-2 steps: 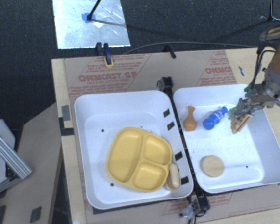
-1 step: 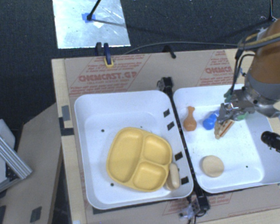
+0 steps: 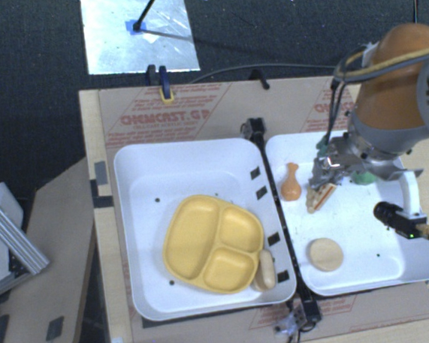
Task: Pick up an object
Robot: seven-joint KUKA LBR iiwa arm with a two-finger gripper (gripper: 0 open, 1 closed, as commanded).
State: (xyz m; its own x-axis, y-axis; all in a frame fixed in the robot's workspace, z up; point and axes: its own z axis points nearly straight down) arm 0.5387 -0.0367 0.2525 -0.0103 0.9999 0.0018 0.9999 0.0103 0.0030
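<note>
Gripper (image 3: 329, 181) sits low in the right bin (image 3: 375, 276), touching a striped object (image 3: 319, 197); grip state unclear

A robotics lab is showing itself here: two white bins (image 3: 198, 157) are sitting side by side on a bench (image 3: 98, 140) lined with printed cardboard. Behind the bins, a clamp (image 3: 164, 83) is gripping the bench edge; left of them, an aluminium extrusion frame (image 3: 5, 232) is standing.
</note>
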